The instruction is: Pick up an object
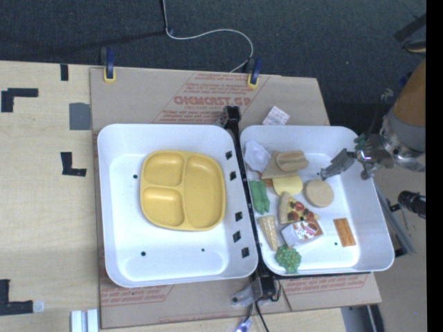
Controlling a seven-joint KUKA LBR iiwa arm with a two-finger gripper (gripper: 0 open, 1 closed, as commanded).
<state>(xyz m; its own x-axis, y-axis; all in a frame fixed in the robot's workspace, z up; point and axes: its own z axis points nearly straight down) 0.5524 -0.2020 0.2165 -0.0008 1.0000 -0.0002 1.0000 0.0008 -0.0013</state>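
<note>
Pale wooden bench (41, 206) against dark carpet, topped with a brown cardboard sheet (173, 95) clipped at its far edge by two blue clamps (255, 75), presumably to stop the bins sliding.

Nearest candidate for picking: a round tan biscuit-like disc (319, 194), lying flat about mid-floor of the right white bin (360, 206), just beside a pale yellow cheese-like wedge (287, 184). Poised just above and to the right of that disc, the grey gripper (331, 170), angled down from the bin's right edge. Spread or pressed together: cannot tell from this slant. Nothing seen pinched.

Further out, crowded toward the bin's left wall: a tan bread roll (291, 161), a crumpled clear wrapper (256, 156), a green pickle-shaped piece (259, 198), a toy pizza slice (296, 209) and a green broccoli floret (288, 258) at the near edge. Alone toward the near-right corner, a small orange rectangular block (344, 232), probably easier to reach cleanly.

In the left white bin (118, 206), centred, a yellow three-compartment plate (183, 189).
</note>
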